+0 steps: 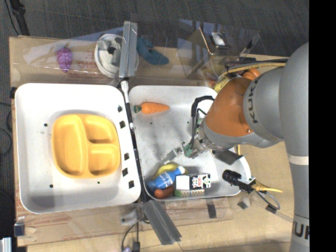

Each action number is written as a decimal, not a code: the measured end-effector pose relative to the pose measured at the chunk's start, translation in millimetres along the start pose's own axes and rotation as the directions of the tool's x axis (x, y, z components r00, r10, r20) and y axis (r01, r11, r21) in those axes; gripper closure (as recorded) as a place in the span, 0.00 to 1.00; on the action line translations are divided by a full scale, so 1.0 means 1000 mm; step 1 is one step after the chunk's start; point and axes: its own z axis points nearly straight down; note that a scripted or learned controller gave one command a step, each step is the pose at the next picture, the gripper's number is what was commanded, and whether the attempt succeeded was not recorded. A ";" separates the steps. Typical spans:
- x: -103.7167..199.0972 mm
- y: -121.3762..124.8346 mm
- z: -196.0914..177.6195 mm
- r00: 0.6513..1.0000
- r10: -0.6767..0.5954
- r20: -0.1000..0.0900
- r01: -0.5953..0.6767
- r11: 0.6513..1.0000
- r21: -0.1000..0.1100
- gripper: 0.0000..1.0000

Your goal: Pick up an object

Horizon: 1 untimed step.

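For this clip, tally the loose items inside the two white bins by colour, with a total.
Yellow: 2, the divided tray in the left bin and a small piece in the right bin
Orange: 1, the carrot
Blue: 1, the bottle
Red-brown: 1, a small item
White: 1, the printed box
Total: 6

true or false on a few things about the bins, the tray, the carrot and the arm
1. The yellow tray lies in the left bin. True.
2. The carrot lies in the left bin. False: it lies in the right bin, near its far edge.
3. The hand is over the right bin. True.
4. The blue bottle stands beside the carrot. False: it lies at the near edge, apart from the carrot.
5. The tray has compartments. True.
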 end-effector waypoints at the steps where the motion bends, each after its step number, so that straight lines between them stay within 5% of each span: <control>1: 0.051 -0.026 0.000 1.000 0.004 0.002 -0.004 1.000 -0.004 0.00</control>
